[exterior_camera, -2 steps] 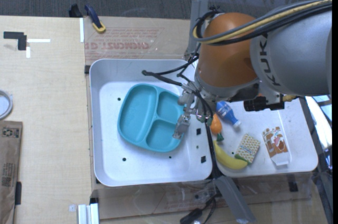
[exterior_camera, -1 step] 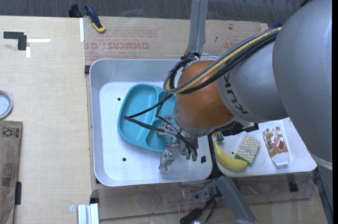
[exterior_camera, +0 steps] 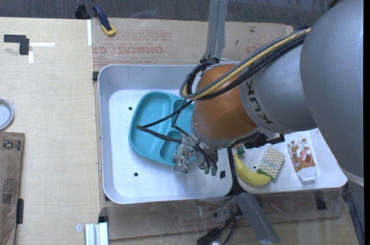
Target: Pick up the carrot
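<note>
Carrot pick: jaws at the blue tray's near rim

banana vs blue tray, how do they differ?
The banana is yellow, small and curved; the blue tray is far larger, flat, with compartments. The banana lies in the right bin, the blue tray in the left bin. The arm overlaps the tray's right side. Both lie flat.

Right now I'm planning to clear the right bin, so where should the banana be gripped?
Grip the banana at mid-body, coming straight down from above and closing across its narrow width. It lies flat and curved, with the speckled yellow block close beside it, so a sideways approach looks crowded.
</note>
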### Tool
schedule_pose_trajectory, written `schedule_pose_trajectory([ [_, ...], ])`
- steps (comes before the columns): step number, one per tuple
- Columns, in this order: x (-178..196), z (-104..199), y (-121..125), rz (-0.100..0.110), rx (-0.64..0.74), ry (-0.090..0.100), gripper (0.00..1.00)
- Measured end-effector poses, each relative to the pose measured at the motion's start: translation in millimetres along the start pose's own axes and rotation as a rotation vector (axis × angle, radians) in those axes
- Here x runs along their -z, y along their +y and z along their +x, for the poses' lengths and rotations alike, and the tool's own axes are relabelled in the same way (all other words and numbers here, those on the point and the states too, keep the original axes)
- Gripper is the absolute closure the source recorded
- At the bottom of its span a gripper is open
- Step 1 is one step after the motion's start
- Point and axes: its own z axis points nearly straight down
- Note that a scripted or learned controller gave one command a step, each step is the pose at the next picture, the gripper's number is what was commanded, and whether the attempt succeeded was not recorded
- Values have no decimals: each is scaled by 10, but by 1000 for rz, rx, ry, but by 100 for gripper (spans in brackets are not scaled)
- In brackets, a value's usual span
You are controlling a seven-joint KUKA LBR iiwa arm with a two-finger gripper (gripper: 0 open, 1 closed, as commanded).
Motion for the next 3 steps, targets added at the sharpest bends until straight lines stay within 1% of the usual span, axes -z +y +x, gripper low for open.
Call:
schedule_pose_trajectory([
  [1,1341,117,-163,0,-291,-8,100],
  [2,1523,205,621,0,-780,-8,100],
  [3,1219,-267,610,1,-494,-8,100],
])
